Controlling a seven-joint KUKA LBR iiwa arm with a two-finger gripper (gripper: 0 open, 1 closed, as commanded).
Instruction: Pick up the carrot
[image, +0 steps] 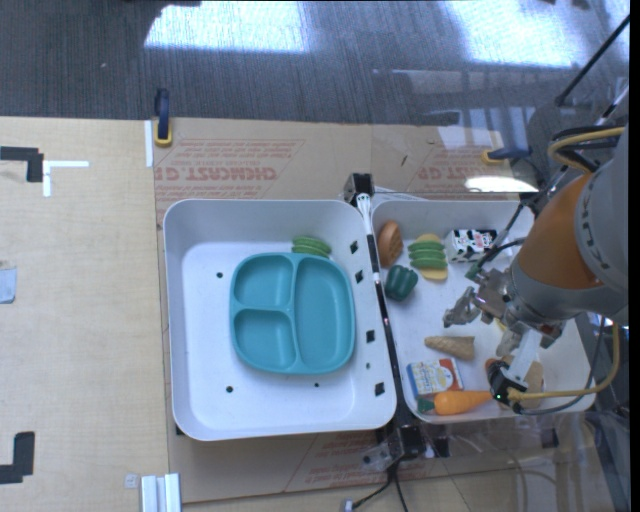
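The orange carrot (460, 402) lies along the near wall of the right bin (480, 212), its tip pointing right. My gripper (468, 306) hangs over the middle of that bin, well above and behind the carrot, just beyond a tan cone-shaped piece (451, 346). Its fingers are open with nothing between them. The grey and orange arm covers the bin's right side.
The right bin also holds a small carton (433, 377) next to the carrot, a green pepper (400, 282), a brown roll (389, 241), a yellow-green toy (429, 255) and a black-and-white item (470, 243). The left bin (190, 330) holds a teal divided plate (293, 312) and a green pod (311, 245).
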